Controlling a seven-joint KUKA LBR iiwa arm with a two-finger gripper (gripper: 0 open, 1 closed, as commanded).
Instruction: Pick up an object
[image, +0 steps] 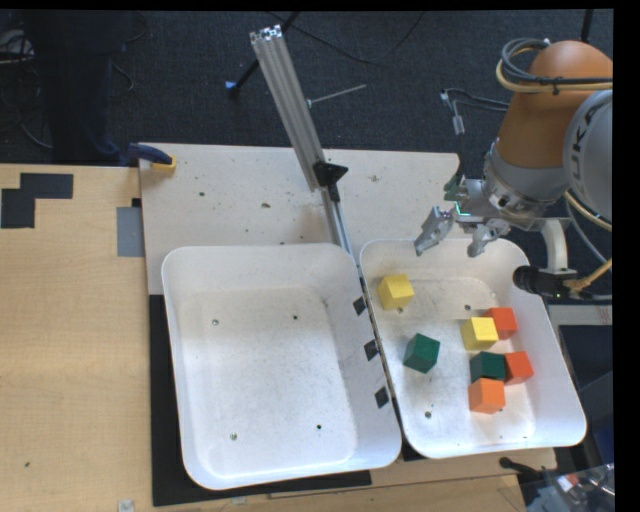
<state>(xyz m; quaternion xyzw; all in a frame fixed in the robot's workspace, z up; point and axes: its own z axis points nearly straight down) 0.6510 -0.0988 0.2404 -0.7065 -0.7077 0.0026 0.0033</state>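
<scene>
I've got the gripper (455, 232) hanging over the far edge of the right bin (560, 420), fingers spread with nothing between them. The nearest block, the yellow cube (396, 291), sits below and to the left of the fingers, on the bin floor; the others cluster nearer, to the right.

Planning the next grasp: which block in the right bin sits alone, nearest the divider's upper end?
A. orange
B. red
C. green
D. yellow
D: a yellow block lies by itself at the right bin's upper left, apart from the cluster of blocks lower right.
</scene>
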